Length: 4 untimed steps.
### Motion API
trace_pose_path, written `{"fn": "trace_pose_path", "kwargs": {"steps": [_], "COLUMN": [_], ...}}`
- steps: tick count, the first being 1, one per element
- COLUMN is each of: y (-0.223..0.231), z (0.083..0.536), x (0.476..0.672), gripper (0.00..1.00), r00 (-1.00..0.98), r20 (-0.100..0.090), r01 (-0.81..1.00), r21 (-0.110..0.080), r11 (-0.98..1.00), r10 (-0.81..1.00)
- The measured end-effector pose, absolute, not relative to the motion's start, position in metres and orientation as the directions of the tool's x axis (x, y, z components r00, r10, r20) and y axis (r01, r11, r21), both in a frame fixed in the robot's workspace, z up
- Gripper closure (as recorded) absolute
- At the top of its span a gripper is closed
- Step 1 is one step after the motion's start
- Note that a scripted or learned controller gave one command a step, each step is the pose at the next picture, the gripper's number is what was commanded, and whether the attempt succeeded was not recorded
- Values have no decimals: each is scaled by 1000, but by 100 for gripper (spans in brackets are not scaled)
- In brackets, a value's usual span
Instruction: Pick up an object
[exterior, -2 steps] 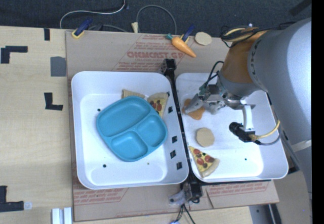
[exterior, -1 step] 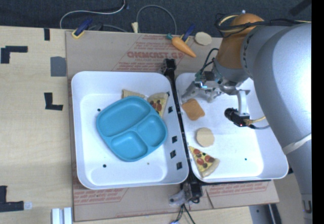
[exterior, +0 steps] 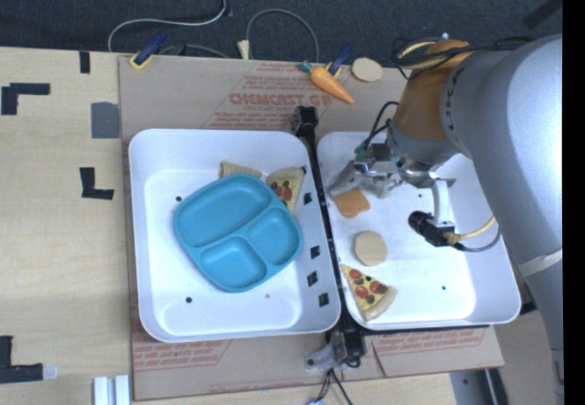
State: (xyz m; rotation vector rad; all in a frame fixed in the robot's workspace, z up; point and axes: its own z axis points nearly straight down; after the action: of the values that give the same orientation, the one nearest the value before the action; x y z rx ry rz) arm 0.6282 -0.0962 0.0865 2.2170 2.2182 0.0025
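Nearest the camera, at the front of the right bin [exterior: 475,307], a toy pizza slice [exterior: 368,290] lies against the bin's left wall, apart from everything else. Just behind it sits a pale round disc [exterior: 370,248], likely a toy cookie or bread round, lying flat on the bin floor. Behind that again, an orange-tan flat piece [exterior: 351,203] rests directly below the gripper [exterior: 358,176], which has its tip right at the piece's upper edge. Whether it is parted or closed I cannot tell; nothing is visibly held. Judging from the pose, the tan piece is the intended pick, the arm [exterior: 457,111] leaning in from the right to get over it. Left bin [exterior: 146,211]: a blue divided tray [exterior: 238,231] lies at a slant, overlapping a second pizza slice [exterior: 285,184] and another tan scrap [exterior: 238,171] at its far edge, which would make those awkward to grasp. Farther back, outside the bins on the cardboard sheet [exterior: 183,92] covering the bench [exterior: 55,239], lie a toy carrot [exterior: 330,84] and another pale disc [exterior: 366,70].
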Motion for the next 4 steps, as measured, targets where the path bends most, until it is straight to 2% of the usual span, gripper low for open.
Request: {"fn": "trace_pose_path", "kwargs": {"steps": [1, 2, 3, 4], "y": [-97, -99, -97, -105], "z": [85, 87, 85, 87], "x": [669, 621, 659, 625], "gripper": [0, 0, 0, 0], "r00": [-4, 0, -2, -1], "r20": [-4, -2, -1, -2], "r01": [1000, 1000, 1000, 1000], "r21": [-6, 5, 1, 5], "r11": [4, 0, 2, 1], "r10": [1000, 1000, 1000, 1000]}}
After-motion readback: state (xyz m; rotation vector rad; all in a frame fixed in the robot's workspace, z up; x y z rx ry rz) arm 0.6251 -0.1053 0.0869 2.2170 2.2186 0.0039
